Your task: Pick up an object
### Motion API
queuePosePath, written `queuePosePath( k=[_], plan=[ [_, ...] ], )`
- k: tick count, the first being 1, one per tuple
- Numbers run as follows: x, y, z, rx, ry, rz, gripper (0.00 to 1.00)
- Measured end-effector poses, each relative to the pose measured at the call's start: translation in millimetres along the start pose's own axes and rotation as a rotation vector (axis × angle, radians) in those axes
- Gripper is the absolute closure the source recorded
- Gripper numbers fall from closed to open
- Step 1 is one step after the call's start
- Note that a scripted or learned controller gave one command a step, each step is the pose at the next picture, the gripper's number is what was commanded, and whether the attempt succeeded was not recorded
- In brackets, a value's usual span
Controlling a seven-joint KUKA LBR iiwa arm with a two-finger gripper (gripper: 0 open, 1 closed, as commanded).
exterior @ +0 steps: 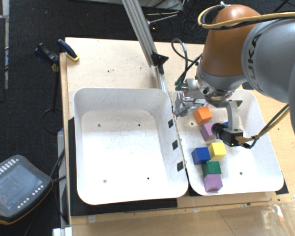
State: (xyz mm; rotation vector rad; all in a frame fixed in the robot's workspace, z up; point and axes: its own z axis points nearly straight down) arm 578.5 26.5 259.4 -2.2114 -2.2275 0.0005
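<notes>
Altogether two purple blocks (212,182), one orange block (203,115)

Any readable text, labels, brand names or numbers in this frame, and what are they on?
"KU": black letters on the grey arm, the rest of the word cut off.
Teach pendant screen and buttons: too small and blurred to read.
Blocks and bins: no markings I can make out.

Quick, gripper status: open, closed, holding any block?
Gripper: cannot be told; it sits low over the right white bin, beside the orange cube-shaped block, with no block visibly held.
</notes>
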Motion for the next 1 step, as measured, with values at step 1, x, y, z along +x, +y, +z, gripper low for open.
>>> queuePosePath(
  k=[1],
  plan=[
    [48.8,-16.3,16.7,0.001,0.0,0.0,1.0]
  ],
)
